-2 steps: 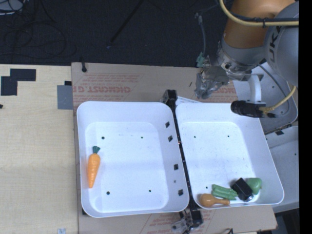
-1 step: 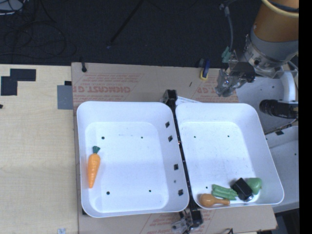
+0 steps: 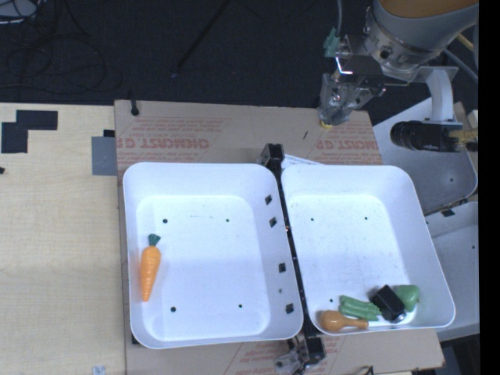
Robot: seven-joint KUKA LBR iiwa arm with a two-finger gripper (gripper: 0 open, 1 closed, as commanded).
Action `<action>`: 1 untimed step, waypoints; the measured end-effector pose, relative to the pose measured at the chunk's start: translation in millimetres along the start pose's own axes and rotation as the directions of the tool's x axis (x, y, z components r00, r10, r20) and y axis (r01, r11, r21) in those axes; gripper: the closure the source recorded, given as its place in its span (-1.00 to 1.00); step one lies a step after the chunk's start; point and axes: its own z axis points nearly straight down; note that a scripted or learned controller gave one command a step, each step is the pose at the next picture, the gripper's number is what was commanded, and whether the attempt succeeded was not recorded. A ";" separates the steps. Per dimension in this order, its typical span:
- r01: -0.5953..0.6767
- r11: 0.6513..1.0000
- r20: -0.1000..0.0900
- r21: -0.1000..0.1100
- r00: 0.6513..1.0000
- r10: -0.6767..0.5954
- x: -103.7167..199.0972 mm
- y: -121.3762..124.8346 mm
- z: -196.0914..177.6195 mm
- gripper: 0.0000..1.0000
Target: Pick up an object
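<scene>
A pale wood-grain bench top (image 3: 55, 248) fills the left of the scene, marked with black shapes (image 3: 27, 127) and a grey square (image 3: 102, 155). A brown printed cardboard sheet (image 3: 203, 135) lies over it to the right. Beyond, on the far side, black cables (image 3: 55, 37) trail across a dark floor (image 3: 234, 45).

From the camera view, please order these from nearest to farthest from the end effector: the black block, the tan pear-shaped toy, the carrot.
Measured from the end effector, which is above the right bin's far edge:
1. Black block, right bin, near right corner.
2. Tan pear-shaped toy, right bin, near edge, left of the block.
3. Carrot, left bin, by its left wall.
</scene>
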 end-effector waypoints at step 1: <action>-0.010 1.000 0.003 0.015 1.000 0.010 -30.6 32.8 106.5 1.00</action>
